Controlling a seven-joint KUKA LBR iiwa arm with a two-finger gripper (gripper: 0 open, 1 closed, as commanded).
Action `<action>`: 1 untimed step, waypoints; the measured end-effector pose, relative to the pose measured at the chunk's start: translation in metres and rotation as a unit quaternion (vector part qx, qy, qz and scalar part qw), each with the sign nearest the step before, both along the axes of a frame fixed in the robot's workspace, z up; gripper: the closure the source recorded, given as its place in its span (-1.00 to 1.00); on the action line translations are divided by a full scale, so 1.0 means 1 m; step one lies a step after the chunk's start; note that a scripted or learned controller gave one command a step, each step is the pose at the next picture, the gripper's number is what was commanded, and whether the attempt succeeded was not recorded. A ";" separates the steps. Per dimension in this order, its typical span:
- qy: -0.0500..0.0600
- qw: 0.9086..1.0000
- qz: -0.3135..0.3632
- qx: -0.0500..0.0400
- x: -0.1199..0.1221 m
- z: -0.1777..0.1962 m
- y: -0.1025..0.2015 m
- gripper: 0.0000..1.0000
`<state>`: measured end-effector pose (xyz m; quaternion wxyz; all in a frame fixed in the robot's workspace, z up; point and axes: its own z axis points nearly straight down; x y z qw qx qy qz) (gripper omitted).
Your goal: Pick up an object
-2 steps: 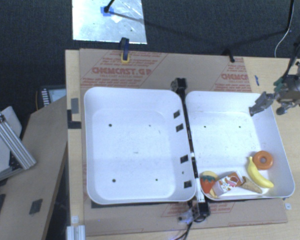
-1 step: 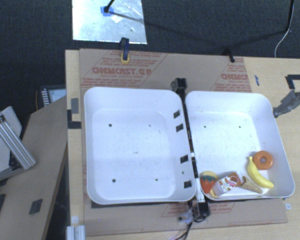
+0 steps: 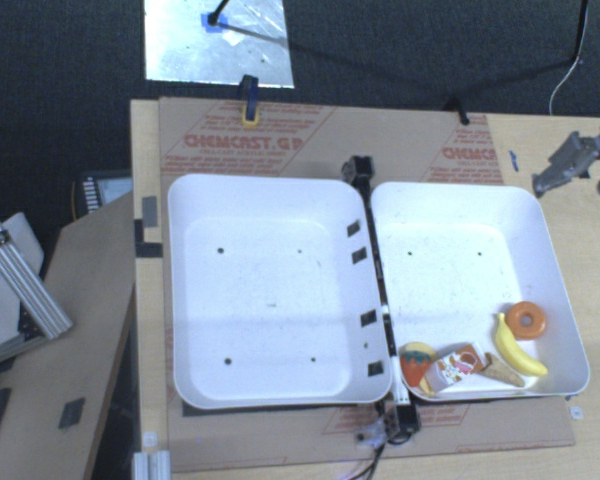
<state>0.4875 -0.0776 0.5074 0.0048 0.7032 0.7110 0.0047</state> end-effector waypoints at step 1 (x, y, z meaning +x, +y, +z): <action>0.004 1.000 -0.001 0.000 -0.001 0.029 0.049 -1.00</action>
